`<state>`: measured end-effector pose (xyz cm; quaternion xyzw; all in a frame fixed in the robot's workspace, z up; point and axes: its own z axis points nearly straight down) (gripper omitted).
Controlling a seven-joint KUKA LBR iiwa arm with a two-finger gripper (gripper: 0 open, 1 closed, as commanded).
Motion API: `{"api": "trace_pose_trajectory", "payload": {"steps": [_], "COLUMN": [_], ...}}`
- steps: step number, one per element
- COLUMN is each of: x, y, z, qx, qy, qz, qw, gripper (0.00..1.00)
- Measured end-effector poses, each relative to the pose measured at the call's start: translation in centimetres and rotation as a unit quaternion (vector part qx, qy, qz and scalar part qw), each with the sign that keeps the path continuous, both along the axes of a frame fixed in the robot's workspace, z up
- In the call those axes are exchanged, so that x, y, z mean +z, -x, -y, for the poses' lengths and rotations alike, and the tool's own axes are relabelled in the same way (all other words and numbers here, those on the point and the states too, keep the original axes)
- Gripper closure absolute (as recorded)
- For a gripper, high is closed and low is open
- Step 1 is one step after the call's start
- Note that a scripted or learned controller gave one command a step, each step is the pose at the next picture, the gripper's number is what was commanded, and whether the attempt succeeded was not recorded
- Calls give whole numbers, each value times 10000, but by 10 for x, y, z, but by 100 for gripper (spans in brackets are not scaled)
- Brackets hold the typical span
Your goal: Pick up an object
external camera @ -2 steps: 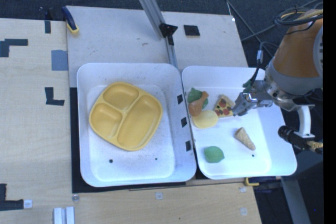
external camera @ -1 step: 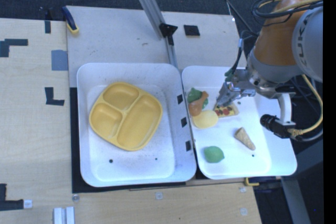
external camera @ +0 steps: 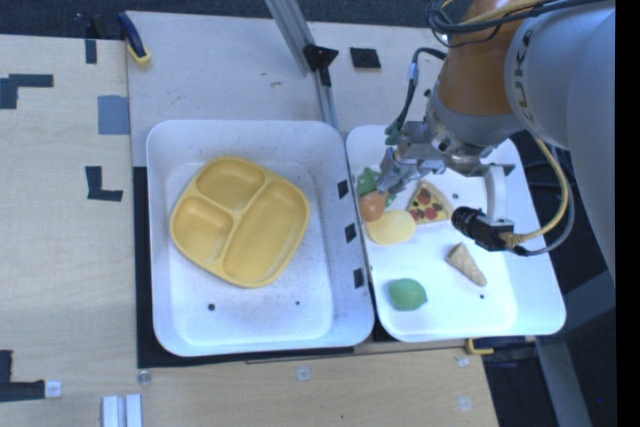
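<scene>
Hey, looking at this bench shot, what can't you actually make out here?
- Gripper: whether it holds anything, hidden under the wrist, camera view.
- Green item: partly covered by the gripper, identity unclear.
- Small orange piece: too small and blurred to identify.
- Right bin: far side covered by the arm.

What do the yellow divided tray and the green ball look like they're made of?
The yellow divided tray looks like moulded plastic, semi-matte: one even colour, rounded ridges between compartments. The green ball seems plastic or rubber, uniformly coloured; too small to tell more.
</scene>
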<state>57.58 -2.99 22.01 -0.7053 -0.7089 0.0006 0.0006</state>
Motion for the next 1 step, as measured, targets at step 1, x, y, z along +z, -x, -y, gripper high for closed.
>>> {"api": "trace_pose_trajectory", "payload": {"steps": [1], "x": [10], "y": [-19], "z": [-47], "qx": [-1], "qy": [-4], "qz": [7], "qw": [10000], "gripper": [100]}}
